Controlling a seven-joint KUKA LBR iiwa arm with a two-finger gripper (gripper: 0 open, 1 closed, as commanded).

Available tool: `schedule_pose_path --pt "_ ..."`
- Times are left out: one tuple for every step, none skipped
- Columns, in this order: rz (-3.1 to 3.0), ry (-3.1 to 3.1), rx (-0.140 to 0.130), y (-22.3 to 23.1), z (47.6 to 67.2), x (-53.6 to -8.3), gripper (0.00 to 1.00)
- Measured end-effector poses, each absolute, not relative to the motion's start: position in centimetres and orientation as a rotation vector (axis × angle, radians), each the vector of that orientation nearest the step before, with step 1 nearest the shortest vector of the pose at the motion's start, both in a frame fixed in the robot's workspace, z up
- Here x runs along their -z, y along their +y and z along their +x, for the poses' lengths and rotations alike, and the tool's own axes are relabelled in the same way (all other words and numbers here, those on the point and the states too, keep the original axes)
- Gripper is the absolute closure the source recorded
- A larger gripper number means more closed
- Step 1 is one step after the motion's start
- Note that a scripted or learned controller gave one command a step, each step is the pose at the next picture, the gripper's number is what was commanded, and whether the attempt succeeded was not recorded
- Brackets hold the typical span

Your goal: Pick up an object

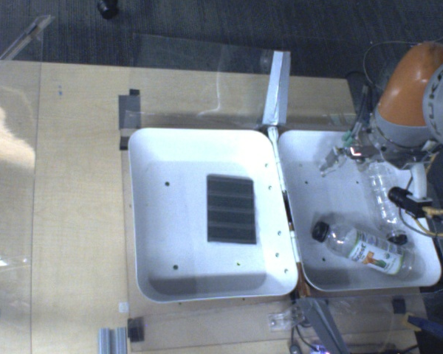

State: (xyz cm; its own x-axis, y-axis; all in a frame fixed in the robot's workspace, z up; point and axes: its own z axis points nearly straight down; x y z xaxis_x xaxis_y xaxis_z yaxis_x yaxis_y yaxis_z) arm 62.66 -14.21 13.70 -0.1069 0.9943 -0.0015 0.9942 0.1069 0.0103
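At nine o'clock on the pale wooden bench [66, 220]: left bin [138, 220], shallow and white. Holds one dark ribbed pad [231, 209], rectangular, lying flat near the middle of the floor, long sides running twelve to six, apart from all four walls.

Just beside it at three o'clock, rims close together: right bin [308, 198], same make. Toward five o'clock of its floor, a clear plastic bottle [365, 249] on its side, black cap [321, 231] pointing to nine o'clock, printed label around the body, near the six o'clock wall. Toward three o'clock of the same bin, a second clear shape [382, 194], bottle-like, running roughly twelve to six, faint against the white floor. Whether touching the capped bottle, cannot tell.

At two o'clock of the view: grey arm with orange band [410, 87], reaching over the twelve o'clock half of the right bin. Gripper [332, 162] above the floor toward eleven o'clock of that bin, well apart from the capped bottle, near the twelve o'clock end of the second clear shape. Open, closed or gripping: cannot tell from this slant.
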Motion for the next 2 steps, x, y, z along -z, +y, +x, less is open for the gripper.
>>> schedule_pose_path --pt "1.927 2.469 -0.011 -9.8 56.9 -8.9 0.00" --pt "1.808 2.578 0.005 -9.8 66.8 -8.8 0.00"
